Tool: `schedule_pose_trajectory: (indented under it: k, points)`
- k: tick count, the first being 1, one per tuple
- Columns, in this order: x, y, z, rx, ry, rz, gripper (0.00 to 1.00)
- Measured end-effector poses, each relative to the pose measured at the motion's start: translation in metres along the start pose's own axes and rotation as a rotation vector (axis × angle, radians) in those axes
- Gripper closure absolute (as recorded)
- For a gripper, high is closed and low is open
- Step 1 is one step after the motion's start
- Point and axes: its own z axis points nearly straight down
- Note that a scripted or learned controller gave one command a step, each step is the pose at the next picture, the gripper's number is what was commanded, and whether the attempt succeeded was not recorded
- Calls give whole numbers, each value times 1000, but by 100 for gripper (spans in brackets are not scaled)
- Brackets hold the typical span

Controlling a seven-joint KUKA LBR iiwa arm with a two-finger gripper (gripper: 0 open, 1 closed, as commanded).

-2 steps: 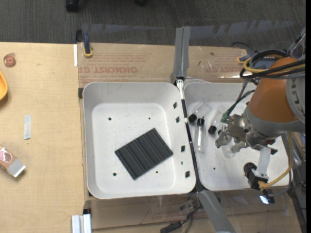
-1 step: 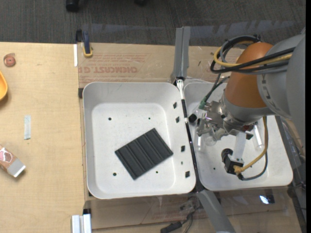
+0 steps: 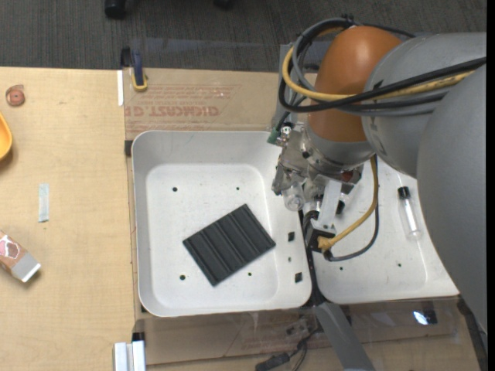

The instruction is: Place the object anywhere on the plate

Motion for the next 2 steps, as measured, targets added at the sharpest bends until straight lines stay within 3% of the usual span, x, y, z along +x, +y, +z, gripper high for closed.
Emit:
schedule_pose_trajectory:
  k: [1,2]
  points:
    - [0,0,0,0,0,0,0]
    - [-8,51,43,-1,1,-698,0]
